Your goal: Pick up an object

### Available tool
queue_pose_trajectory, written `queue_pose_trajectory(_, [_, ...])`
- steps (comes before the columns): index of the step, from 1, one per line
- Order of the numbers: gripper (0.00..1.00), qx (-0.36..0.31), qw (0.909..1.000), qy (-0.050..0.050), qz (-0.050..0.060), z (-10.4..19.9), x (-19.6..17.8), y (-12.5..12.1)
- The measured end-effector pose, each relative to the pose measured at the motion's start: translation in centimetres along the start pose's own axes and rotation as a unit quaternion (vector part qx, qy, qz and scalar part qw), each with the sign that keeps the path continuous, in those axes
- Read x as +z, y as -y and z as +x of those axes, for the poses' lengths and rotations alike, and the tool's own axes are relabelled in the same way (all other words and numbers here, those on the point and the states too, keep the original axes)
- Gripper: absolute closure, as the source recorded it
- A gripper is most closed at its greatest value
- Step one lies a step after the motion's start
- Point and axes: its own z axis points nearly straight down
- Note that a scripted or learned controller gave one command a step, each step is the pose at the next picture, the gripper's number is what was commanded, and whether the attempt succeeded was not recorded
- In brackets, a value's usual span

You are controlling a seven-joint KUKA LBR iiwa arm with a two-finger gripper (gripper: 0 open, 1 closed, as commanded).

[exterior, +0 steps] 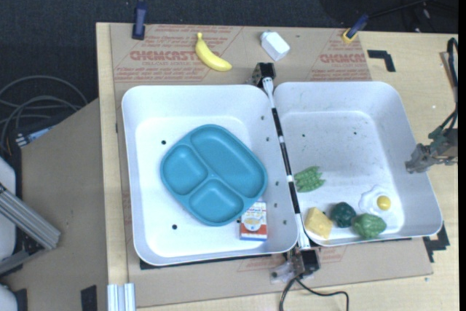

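Note:
The right bin [342, 102] holds several small toy foods near its front edge: a green leafy piece [308, 178], a yellow wedge [317, 223], a dark green lump [343, 213], a green broccoli-like piece [369, 226] and a fried egg [376, 202]. In the left bin [145, 113] lie a blue divided plate [212, 175] and a small carton [253, 222] at the plate's front right. My gripper [422, 158] is a small grey shape at the right bin's right rim, above and to the right of the egg, touching none of the objects.
On the cardboard behind the bins lie a yellow banana [211, 54] and a white block [275, 46]. A black divider strip [280, 149] runs between the bins. Cables lie on the floor at the left.

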Motion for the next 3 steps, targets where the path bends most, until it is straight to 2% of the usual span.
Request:
queue_pose_trajectory(2, [1.0,0.0,1.0,-0.002,0.002,3.5,2.4,0.1])
queue_pose_trajectory(3, [1.0,0.0,1.0,-0.001,0.002,4.5,4.9,0.1])
